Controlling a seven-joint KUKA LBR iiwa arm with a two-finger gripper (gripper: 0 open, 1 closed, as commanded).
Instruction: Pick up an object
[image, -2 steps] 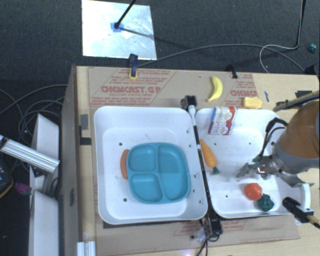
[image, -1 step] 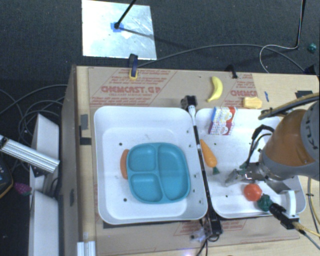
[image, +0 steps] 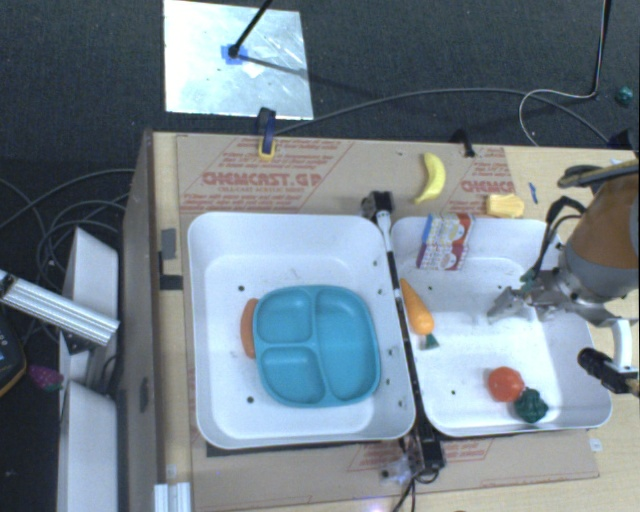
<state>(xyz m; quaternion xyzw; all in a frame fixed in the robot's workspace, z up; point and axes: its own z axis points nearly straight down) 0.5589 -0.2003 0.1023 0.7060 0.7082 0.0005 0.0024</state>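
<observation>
While nothing sits between its fingers, the grey two-finger gripper hangs over the bare middle of the right shallow white plastic bin; fingers look spread apart and slack, gripping nothing. Task reads as not yet achieved: no object lifted, whole pick left to do.

Candidates in right bin: orange plastic toy carrot with green tip lying against the left wall, well apart from the gripper; small red round toy tomato near the front, touching or just beside a dark green knobbly toy broccoli; a striped red-white-blue carton leaning at the back wall. Nearest targets by my judgement are the tomato and the carton, both a short reach away.

Left shallow white plastic bin holds a smooth teal divided plastic tray with rounded corners, three compartments, and an orange curved piece tucked at its left edge, partly hidden.

Outside the bins on the cardboard-covered bench: glossy yellow toy banana and a small yellow block. Toys look hard, smooth, moulded; round tomato likely rolls if nudged.
</observation>
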